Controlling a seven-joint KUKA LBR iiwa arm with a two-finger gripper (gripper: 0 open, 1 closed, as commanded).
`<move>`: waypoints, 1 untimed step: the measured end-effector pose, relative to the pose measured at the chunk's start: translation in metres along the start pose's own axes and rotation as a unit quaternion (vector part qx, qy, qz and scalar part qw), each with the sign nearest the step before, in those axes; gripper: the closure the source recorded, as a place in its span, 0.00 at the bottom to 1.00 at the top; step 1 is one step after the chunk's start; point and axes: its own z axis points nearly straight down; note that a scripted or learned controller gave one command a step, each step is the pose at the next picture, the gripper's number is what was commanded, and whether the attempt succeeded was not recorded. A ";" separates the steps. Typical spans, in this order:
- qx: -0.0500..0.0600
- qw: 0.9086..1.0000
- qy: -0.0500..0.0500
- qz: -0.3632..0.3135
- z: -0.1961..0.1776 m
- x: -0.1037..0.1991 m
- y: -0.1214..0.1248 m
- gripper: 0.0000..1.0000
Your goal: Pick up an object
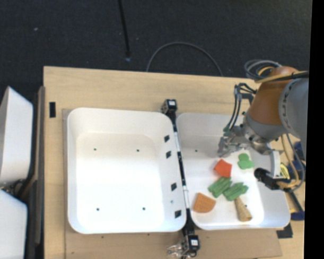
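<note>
Objects: six small pieces lie loose in the right bin (pixel 204 134).
Nearest: a tan cork-like piece (pixel 243 210) and an orange wedge (pixel 204 202), near the bin's front wall.
Middle: two green pieces (pixel 219 186) (pixel 235 191) touching, a red block (pixel 222 168) just behind them.
Farther: a small green piece (pixel 245 161), just beside the tool (pixel 229 146).
Tool: low over the right bin, nothing seen held; finger spread cannot be told.
Left bin (pixel 120 119): bare white floor.
Bench (pixel 126 88): bears both bins.
Writing: none readable.

Hand (pixel 229 145) fingers (open or closed) too blurred to tell
</note>
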 end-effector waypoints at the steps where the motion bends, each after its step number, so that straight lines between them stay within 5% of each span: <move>1: 0.000 1.000 0.000 0.001 0.001 0.000 0.000 0.00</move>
